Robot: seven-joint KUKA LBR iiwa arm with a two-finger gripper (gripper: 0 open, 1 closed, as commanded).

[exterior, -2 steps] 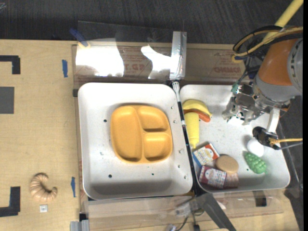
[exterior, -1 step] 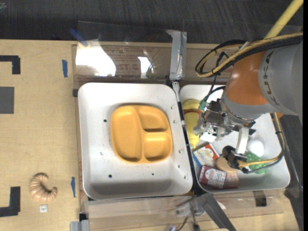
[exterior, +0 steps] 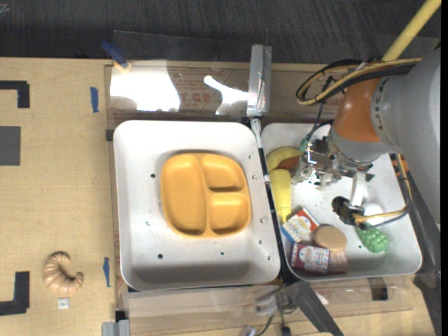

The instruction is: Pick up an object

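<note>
The claw (exterior: 316, 168) hangs low over the right white bin (exterior: 402, 254) near a yellow plastic banana (exterior: 281, 158); its opening cannot be told, nothing visibly lifted yet.

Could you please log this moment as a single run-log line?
phase: reaching | end effector: over right bin, near banana | grasp: none seen | left bin: yellow divided tray
</note>
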